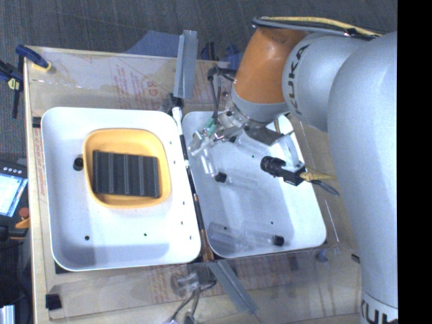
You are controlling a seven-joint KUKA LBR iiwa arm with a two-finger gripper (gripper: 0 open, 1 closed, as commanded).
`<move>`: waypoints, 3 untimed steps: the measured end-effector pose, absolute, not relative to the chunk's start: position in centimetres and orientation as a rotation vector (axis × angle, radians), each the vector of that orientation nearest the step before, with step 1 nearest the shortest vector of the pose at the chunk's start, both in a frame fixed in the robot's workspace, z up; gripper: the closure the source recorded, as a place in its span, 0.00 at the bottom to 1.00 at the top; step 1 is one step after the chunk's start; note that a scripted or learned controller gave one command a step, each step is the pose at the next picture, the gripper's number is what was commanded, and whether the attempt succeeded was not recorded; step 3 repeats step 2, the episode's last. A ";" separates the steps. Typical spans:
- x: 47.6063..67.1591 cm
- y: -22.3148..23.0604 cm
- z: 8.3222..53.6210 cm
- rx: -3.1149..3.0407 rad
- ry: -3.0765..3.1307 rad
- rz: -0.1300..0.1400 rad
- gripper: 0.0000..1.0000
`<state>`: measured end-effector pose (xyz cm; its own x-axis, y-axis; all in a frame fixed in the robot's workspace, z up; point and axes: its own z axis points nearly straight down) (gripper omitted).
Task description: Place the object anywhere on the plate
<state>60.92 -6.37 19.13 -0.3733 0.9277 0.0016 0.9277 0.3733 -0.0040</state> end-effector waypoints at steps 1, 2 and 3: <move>61.1 -1.5 19.1 -1.611 -2.691 0.005 1.00; 61.1 -1.6 19.1 -1.612 -2.691 0.005 0.00; 61.1 -1.6 19.1 -1.612 -2.691 0.005 0.00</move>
